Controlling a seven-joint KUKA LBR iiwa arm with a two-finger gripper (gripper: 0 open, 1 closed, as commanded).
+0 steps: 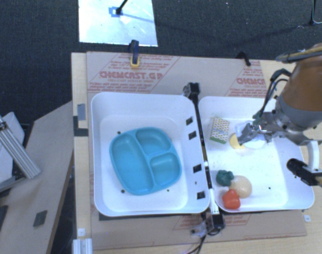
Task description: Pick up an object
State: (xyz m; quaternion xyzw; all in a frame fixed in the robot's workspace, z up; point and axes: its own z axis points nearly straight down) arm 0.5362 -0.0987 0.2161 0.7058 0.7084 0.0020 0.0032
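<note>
The gripper (245, 136) hung low in the right bin (288, 194), touching a yellow object (236, 141); its jaw state was unclear.

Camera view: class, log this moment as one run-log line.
gripper low in right bin | beside yellow object | grasp: cannot tell | blue tray in left bin

Left of centre I see a white bin (97, 157) carrying a blue divided tray (145, 160), which lies flat with three compartments. Under both bins a brown cardboard sheet (150, 75) with red lettering covers my counter (79, 89). A yellow clamp (134, 54) grips its upper edge. At the upper left of the frame a shiny metal plate (116, 15) lies on dark carpet (28, 41).
</note>
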